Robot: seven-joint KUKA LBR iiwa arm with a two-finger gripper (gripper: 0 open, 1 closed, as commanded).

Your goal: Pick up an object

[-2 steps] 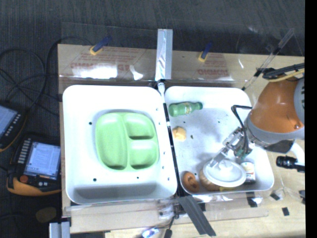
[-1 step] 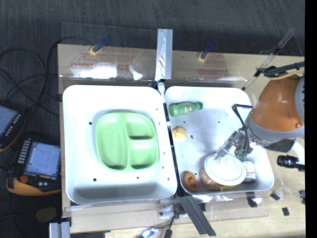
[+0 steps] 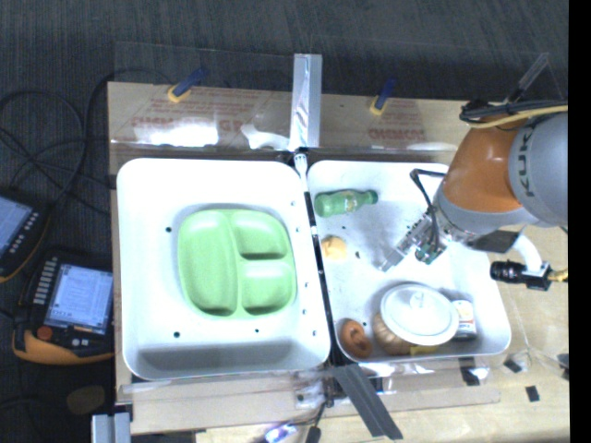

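My gripper (image 3: 399, 252) hangs over the middle of the right bin (image 3: 480, 183), pointing down and to the left from the orange-banded wrist. Nothing shows in its grasp. A green bottle (image 3: 343, 201) lies on its side at the bin's back left, apart from the gripper. A small yellow-orange piece (image 3: 334, 245) sits by the left wall, left of the gripper. In front of the gripper stands a white round bowl (image 3: 417, 312), with a brown item (image 3: 354, 337) to its left and a small labelled pack (image 3: 464, 319) to its right.
The left bin (image 3: 148, 192) holds a green divided plate (image 3: 238, 261). A raised divider (image 3: 312, 247) separates the two bins. Cables and a tablet (image 3: 78, 298) lie off the bench at the left.
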